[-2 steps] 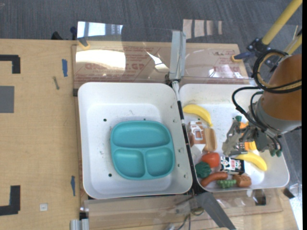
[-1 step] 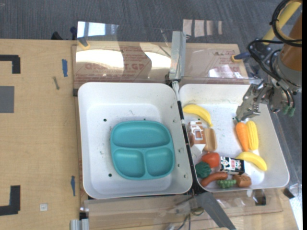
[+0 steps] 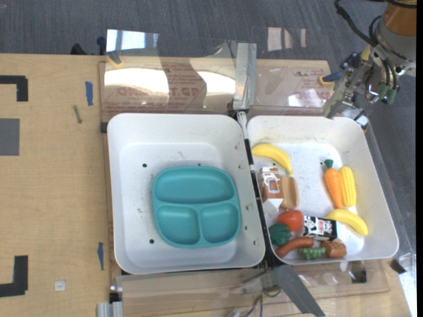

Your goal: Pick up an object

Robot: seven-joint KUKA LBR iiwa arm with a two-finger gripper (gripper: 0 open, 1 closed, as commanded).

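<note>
The right bin (image 3: pixel 377 177) holds several toy foods: a banana (image 3: pixel 272 156) at its far left, an orange carrot (image 3: pixel 334 185) beside a yellow corn cob (image 3: pixel 348 185), a second banana (image 3: pixel 349 221), a red tomato (image 3: pixel 289 219), a black-and-white carton (image 3: pixel 320 227) and a red sausage (image 3: pixel 295 245). My gripper (image 3: pixel 349 103) hangs over the far right corner of this bin, well above the toys and apart from all of them. Nothing shows in its grasp.
In the left bin (image 3: pixel 125 144) lies a teal three-part plate (image 3: pixel 195 205). A tan bun (image 3: pixel 289 191) and a small brown box (image 3: pixel 269 182) lie mid-left in the right bin. A metal divider (image 3: pixel 244 78) and clear panels stand behind the bins. Cardboard covers the bench at left.
</note>
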